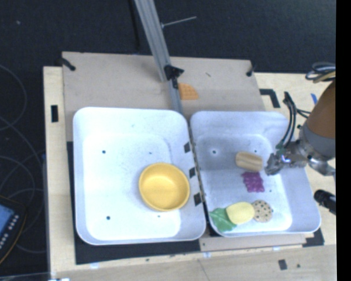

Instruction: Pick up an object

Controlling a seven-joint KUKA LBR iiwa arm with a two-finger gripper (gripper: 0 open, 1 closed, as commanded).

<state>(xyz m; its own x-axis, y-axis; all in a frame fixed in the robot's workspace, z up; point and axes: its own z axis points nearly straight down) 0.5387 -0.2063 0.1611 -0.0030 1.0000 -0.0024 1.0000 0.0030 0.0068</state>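
Nearest us, in the right bin (292, 212), we count one yellow piece (241, 212) lying on one green leaf (220, 218), with one speckled cookie (262, 210) touching the yellow piece. Behind them lies one purple grape cluster (254, 182), then one tan cylinder (248, 160). The gripper (273, 164) sits just beside the cylinder's right end; we cannot tell its state. The left bin (99, 174) holds one yellow bowl (164, 187). Beyond the bins, one orange tag (188, 92) lies on the bench (222, 78).
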